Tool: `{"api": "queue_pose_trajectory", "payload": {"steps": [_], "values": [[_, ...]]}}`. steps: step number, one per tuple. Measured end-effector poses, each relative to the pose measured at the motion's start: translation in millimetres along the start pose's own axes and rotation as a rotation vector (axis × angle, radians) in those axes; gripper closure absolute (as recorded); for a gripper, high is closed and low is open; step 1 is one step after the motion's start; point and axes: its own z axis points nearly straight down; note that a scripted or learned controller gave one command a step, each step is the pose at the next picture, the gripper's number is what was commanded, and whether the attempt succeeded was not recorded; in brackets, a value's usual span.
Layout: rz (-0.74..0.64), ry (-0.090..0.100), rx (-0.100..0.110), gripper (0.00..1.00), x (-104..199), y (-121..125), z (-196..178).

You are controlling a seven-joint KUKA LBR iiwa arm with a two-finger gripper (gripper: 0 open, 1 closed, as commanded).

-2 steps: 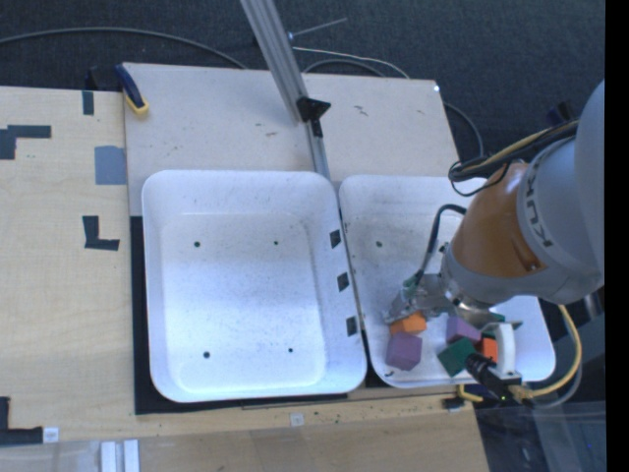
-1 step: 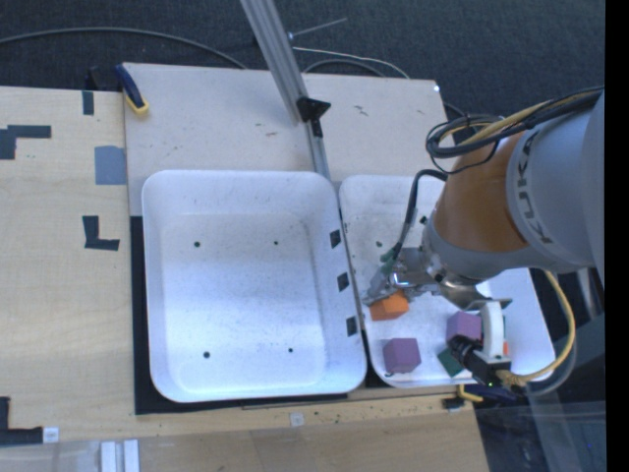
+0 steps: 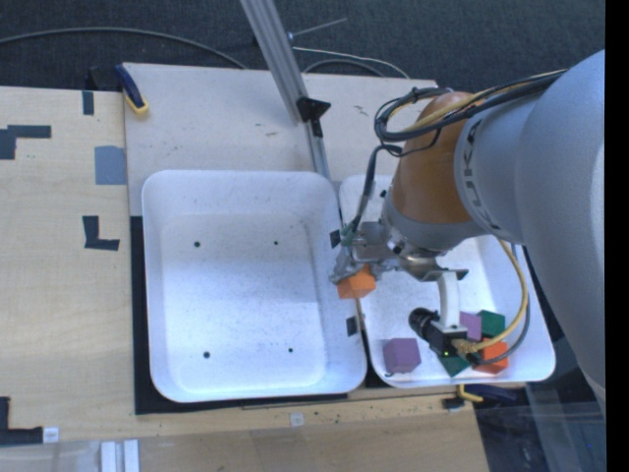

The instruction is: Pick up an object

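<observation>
Orange block (image 3: 356,284) sits right under the gripper (image 3: 351,266), over the seam where the right bin (image 3: 536,367) meets the left bin (image 3: 177,214). Looks like the fingers are closed on it, block pinched between the tips, so I'd call this the lift stage. Next move probably just needs a clean rise without losing grip. The arm (image 3: 462,175) reaches in from the right, wrist bent down over the right bin's near-left part. Purple block (image 3: 401,354) and a small pile of other blocks (image 3: 477,347) sit toward that bin's front edge.
</observation>
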Motion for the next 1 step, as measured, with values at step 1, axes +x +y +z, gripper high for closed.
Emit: {"api": "queue_pose_trajectory", "payload": {"steps": [1], "values": [[0.006,-0.003,0.002,1.0,-9.2,-2.1,-0.1]]}}
